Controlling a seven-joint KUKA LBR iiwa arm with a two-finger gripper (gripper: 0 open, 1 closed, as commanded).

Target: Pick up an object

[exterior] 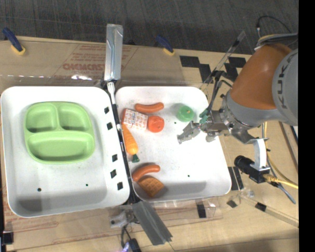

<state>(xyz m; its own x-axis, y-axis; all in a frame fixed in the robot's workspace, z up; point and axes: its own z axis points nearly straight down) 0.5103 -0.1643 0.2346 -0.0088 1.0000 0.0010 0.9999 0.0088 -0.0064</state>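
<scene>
Pincer [187,134] reached in from the right over the right bin [212,164], sitting over bare white floor in the bin's middle-right part. Fingers were a small grey cluster at the tip; whether they stood apart or together could not be told from this angle. Nothing was visible between them, and contact with the bin floor could not be judged. Arm [262,85] behind it, its orange band above the wrist, hung over the bin's right rim.

Right bin contents, all toy food:
- Green round piece [185,112] near the upper middle, just above and beside the pincer tip, apart from it.
- Sausage [148,108] lay crosswise near the top, to the left of the green piece.
- Red tomato [156,124] just below that sausage, touching or nearly touching a red-and-white packet [135,119] on its left.
- Carrot [129,139] lay lengthwise along the left wall, below the packet, green end pointing down.
- Second sausage [146,170] at lower left, with a brown bread-like piece [151,186] just beneath it by the near wall.

All of these items sat left of the pincer; the green piece was nearest.

Left bin [13,193] held a green divided tray [59,131], three compartments, in its upper half.

Both bins stood side by side on the desk [52,59], brown cardboard sheet showing behind them, with blue clamps [13,40] along the far edge.
</scene>
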